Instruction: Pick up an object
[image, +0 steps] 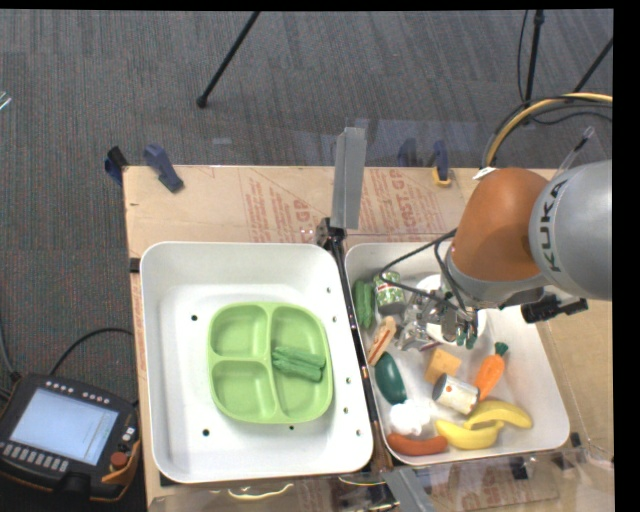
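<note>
My gripper (437, 322) hangs low over the middle of the right bin (553, 395), under the arm's orange band (500, 225). Right below and around it lie toy foods: a tan hot-dog bun (380, 342), a yellow-orange cheese wedge (443, 362) and a carrot (490, 370). The gripper's metal parts blend with the clutter, and I see nothing clearly held in it.
Also in the right bin: a green cucumber (363, 300), a small can (390, 283), a dark green avocado (390, 377), a tipped can (457, 393), a banana (485, 423), a white lump (408, 415), a red sausage (415, 444). The left bin (165, 300) holds a green divided plate (235, 385) with a green pod (298, 362).
</note>
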